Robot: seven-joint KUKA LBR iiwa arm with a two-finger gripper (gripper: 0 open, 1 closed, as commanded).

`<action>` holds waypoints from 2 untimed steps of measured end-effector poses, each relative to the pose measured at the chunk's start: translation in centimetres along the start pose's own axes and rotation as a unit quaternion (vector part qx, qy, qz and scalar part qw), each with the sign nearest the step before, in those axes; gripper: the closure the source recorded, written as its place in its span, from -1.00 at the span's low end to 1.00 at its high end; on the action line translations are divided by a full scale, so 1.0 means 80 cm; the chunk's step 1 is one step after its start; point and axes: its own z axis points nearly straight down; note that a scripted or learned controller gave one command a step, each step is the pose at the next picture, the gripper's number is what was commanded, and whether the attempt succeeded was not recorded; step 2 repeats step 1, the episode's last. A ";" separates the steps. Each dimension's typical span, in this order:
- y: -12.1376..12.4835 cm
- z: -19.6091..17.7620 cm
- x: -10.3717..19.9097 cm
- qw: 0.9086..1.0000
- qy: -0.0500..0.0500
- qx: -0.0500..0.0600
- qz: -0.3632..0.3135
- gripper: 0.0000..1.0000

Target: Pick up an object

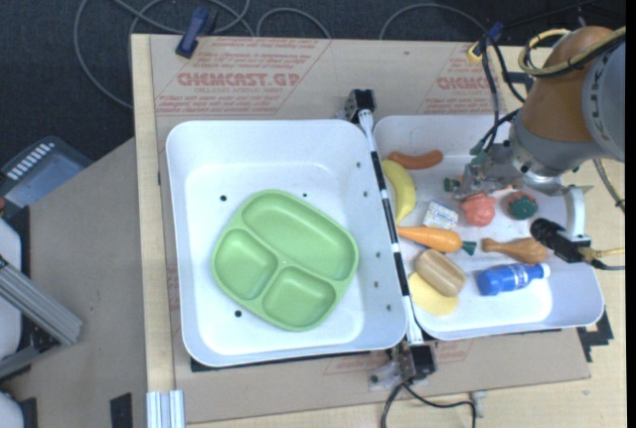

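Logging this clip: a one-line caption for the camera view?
Grey arm's gripper low in the right white bin of toy food; green divided plate in the left.

A single fixed camera hangs above the bench [298, 69] and looks down at a slant, so the bench's far edge lies toward the top of the view and its near edge toward the bottom. It stands far enough back to take in both white bins whole: the left bin [199, 168] fills the middle of the view, the right bin [576, 302] sits toward the right side. Dark floor with cables shows beyond the bench's far and left edges. The arm [571, 98] enters from the right.
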 end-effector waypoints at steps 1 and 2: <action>-0.018 -0.109 0.093 1.000 0.001 0.004 -0.001 1.00; -0.018 -0.109 0.093 1.000 0.001 0.004 -0.001 1.00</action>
